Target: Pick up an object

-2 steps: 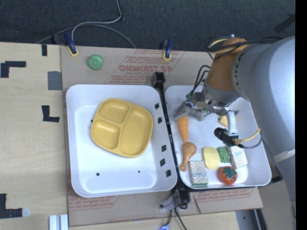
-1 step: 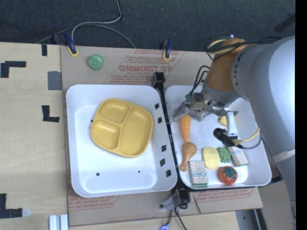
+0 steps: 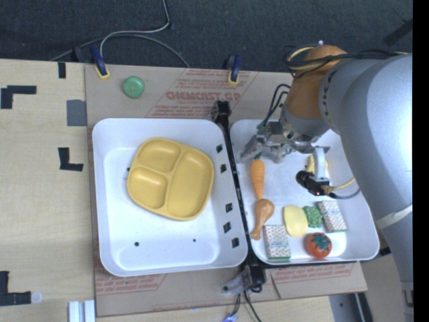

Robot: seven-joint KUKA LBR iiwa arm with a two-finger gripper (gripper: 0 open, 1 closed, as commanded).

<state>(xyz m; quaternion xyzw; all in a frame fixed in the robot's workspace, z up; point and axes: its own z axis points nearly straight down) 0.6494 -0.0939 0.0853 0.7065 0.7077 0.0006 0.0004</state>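
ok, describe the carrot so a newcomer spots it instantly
Look in the right-hand white bin, along its left wall beside the divider. The carrot lies lengthwise just below the tool, above the chicken drumstick. It is the only plain orange, tapered piece there.

The two white bins [image 3: 107, 180] look like smooth moulded plastic with a soft sheen, and they sit on brown printed cardboard [image 3: 194, 92], matt and papery, laid over a pale wood-grain bench [image 3: 33, 200]. In the left bin, the yellow divided plate [image 3: 171, 178] is smooth plastic, faintly glossy. Right of the plate, the carrot [image 3: 257, 176], drumstick [image 3: 261, 215] and tomato [image 3: 319, 245] are shiny toy plastic (the tomato shows a bright highlight). The arm [image 3: 375, 126] has a satin grey casing.
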